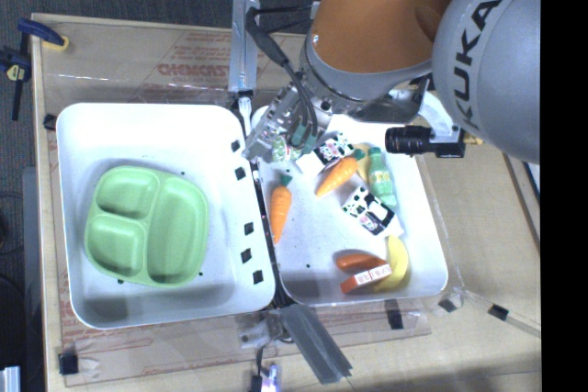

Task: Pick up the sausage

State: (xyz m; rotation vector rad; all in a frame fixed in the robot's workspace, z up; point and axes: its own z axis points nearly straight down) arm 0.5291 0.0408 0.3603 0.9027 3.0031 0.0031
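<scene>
The sausage (355,261) lies in the right bin (432,225), near its front edge and toward the front right corner, with its long axis running roughly parallel to that front edge, tilted only slightly. Just in front of it sits a second reddish piece with a white label (365,280), touching or nearly so, and a banana (399,263) curves along its right end, so the sausage is hemmed on two sides and free mainly on the side facing the bin's middle. The gripper (278,131) hangs over the back left corner of the same bin, close to the wall shared with the left bin (69,197); whether it is released or clenched I cannot tell, as the metal parts there blur together, and nothing can be seen gripped in it. From the gripper, the sausage lies toward the front and to the right, diagonally across the bin, well apart. Between them lie a carrot (279,210) along the left wall, a second carrot (334,176) nearer the back, a green bottle (379,180) and a black-and-white carton (368,210). My judgement is that the coming move turns on crossing that diagonal and turning the wrist to close across the sausage's short width, from back to front. The green tray (147,225) in the left bin plays no part.
</scene>
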